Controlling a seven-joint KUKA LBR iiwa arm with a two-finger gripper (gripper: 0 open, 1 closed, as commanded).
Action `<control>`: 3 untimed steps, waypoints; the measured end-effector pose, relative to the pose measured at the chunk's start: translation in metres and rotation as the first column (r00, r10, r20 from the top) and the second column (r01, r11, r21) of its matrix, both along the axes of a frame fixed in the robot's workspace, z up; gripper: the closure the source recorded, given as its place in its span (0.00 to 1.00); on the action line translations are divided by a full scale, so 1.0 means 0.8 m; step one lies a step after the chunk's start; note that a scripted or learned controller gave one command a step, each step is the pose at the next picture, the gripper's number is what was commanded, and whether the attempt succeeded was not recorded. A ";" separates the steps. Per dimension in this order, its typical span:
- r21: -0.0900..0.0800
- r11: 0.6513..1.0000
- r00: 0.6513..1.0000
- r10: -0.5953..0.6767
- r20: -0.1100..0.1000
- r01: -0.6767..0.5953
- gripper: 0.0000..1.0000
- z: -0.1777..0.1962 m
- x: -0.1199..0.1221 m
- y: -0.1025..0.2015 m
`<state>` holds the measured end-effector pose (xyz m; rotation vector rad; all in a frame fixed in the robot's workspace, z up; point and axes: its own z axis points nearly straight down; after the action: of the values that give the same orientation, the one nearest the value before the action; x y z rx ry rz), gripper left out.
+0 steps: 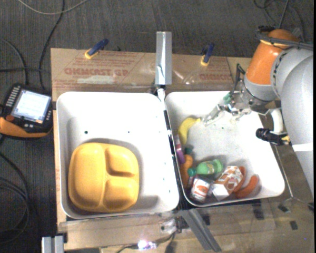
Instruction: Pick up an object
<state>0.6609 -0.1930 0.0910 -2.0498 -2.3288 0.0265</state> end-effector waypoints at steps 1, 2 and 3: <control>-0.011 0.993 0.993 -0.115 0.039 0.116 0.00 0.009 -0.039 0.042; -0.020 0.993 0.992 -0.116 0.039 0.117 0.00 -0.004 0.010 0.096; -0.018 0.994 0.993 0.105 0.050 -0.104 0.00 -0.002 -0.110 0.052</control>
<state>0.5729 -0.1511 0.0898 -1.9555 -2.4717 -0.0041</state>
